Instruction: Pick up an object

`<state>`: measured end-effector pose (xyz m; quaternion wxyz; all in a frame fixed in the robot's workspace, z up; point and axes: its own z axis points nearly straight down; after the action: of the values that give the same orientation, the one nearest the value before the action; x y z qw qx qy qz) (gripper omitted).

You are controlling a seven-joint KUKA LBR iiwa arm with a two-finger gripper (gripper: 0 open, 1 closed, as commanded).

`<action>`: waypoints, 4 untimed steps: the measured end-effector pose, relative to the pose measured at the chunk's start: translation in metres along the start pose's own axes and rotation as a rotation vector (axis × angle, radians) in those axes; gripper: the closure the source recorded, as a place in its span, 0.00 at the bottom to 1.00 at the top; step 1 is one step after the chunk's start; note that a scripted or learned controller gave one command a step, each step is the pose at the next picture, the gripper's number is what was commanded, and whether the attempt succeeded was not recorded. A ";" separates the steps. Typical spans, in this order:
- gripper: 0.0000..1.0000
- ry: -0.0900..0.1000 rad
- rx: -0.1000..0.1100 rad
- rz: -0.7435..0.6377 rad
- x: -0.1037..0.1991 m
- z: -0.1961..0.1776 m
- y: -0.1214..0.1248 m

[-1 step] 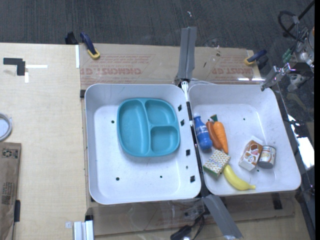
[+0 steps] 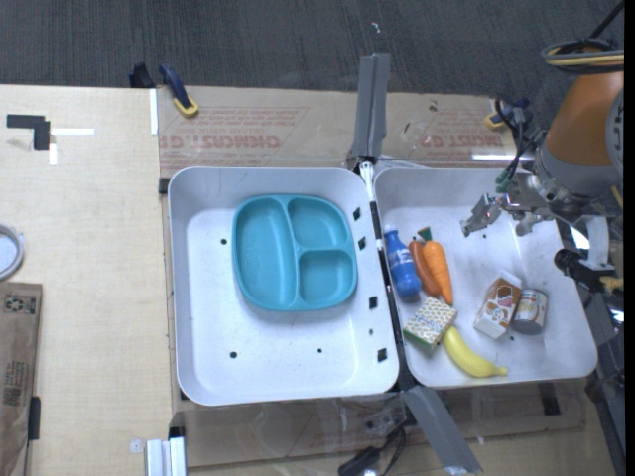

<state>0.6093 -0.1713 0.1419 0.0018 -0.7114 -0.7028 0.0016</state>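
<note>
A failed grasp is the main risk here, and it is judged to come from crowding. The blue bottle point(image 2: 401, 263), the carrot point(image 2: 435, 269), the patterned box point(image 2: 430, 322) and the banana point(image 2: 470, 355) are packed close together along the divider side of the right bin point(image 2: 556, 370), so a descent among them is likely to strike a neighbour or to close on two things at once. The small carton point(image 2: 498, 307) and the tin can point(image 2: 530, 311) are seen touching each other, and either may be pushed aside or tipped when one finger is lowered between them. The rounded can and banana may also be squeezed out of a closing grip.

The claw point(image 2: 502, 212) is held above the far part of the right bin, well apart from the carrot and beyond the carton. Its fingers are seen spread open, and nothing is held between them. The grey arm with its orange band point(image 2: 585, 117) is reached in from beyond the right bin's outer side, the wrist bent downward toward the bin floor. The teal divided plate point(image 2: 295, 253) lies alone in the left bin point(image 2: 198, 365).
</note>
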 end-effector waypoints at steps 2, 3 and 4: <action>0.00 0.000 -0.001 0.027 0.042 0.052 -0.100; 0.00 -0.001 -0.003 0.066 0.066 0.009 -0.077; 0.00 0.000 -0.002 -0.022 0.047 -0.029 -0.112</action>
<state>0.4976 -0.1231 0.1710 0.0012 -0.7038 -0.7104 0.0011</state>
